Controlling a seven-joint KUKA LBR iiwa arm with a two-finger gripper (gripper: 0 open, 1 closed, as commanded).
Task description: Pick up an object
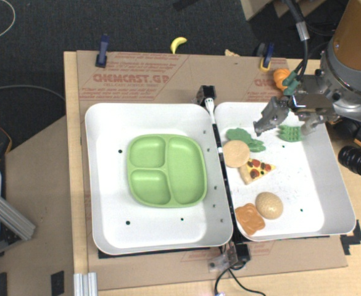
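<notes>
Toys lie in the right bin (328, 184), six that I count: a green leaf (245, 137), a green comb-like piece (290, 132), a tan disc (235, 153), a pizza slice (256, 170), a beige ball (269, 205) and an orange piece (249, 218). I have the gripper (288, 119) over the far end of that bin, fingers spread apart with nothing between them; one fingertip hangs beside the leaf, the other by the comb-like piece.

My worry is that straddle. If I lower from this spot, I judge the fingers could land on bare floor between the two green toys, or nudge one toward the bin's wall and close on nothing. The leaf also touches the disc, so a grab there might drag both.

Left of that bin sits one more bin (103, 165), holding one green divided plate (166, 169).
</notes>
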